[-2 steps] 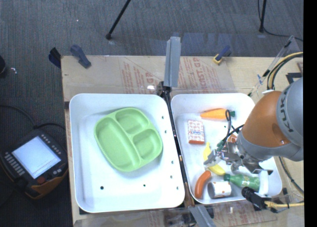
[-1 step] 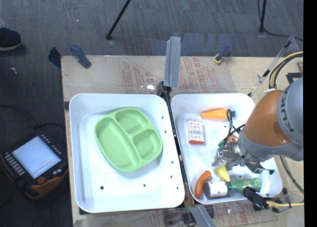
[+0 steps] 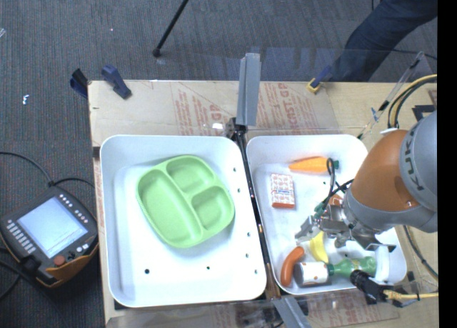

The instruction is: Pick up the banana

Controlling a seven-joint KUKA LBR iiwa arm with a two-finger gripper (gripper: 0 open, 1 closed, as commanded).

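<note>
Cardboard-topped bench (image 3: 207, 105), probably grey carpet (image 3: 86, 19)

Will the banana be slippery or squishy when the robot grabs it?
Probably firm, not squishy: the banana looks like a smooth, shiny plastic toy, so it might slip a little. It's curved and small, so it could twist or roll when pinched. It lies crowded beside the hot dog and the can, right under the hand, so neighbours may get bumped.

Banana (image 3: 319, 249) crowded by sausage (image 3: 289, 266), bottle (image 3: 348, 268)
</note>
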